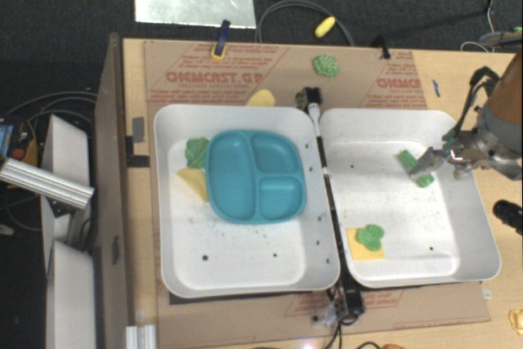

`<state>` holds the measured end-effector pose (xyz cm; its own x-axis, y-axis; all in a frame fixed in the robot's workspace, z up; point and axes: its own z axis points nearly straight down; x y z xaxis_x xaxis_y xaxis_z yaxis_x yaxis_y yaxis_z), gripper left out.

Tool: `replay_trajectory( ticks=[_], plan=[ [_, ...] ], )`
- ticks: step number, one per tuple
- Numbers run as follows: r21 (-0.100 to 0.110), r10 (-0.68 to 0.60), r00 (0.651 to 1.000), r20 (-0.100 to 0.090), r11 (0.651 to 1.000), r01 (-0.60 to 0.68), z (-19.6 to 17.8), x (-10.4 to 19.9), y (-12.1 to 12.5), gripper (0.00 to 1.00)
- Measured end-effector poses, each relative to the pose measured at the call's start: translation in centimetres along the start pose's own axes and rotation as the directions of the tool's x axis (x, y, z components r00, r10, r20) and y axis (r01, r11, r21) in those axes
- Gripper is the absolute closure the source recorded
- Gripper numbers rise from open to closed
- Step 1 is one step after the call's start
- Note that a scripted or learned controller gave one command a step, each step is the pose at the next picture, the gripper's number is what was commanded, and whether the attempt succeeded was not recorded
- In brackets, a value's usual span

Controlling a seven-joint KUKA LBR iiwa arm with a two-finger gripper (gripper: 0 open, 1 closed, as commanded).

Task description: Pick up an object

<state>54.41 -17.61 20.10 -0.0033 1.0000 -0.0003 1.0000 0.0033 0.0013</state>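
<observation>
Plate (253, 177) in left bin (176, 257); pincer (431, 165) over right bin (466, 257).

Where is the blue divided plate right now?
The blue divided plate lies in the left bin, slightly toward its far side, with a green leafy piece and a yellow piece at its left edge.

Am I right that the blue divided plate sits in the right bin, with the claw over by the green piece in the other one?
Not quite. The camera view shows the blue divided plate in the left bin, not the right. The claw is indeed by the green piece, over the right bin.
</observation>
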Motion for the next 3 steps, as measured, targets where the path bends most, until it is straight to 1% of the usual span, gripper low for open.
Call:
replay_trajectory(
  ticks=[1, 2, 3],
  plan=[
    [0.0, -0.002, 1.0, 0.002, 1.0, 0.002, 5.8, -3.2, 5.6, 0.0],
    [0.003, -0.004, 1.0, 0.0, 1.0, 0.004, 12.0, -3.0, 6.4, 0.0],
    [-0.004, -0.005, 1.0, 0.001, 1.0, 0.005, 10.5, -3.0, 6.6, 1.0]
  ],
)
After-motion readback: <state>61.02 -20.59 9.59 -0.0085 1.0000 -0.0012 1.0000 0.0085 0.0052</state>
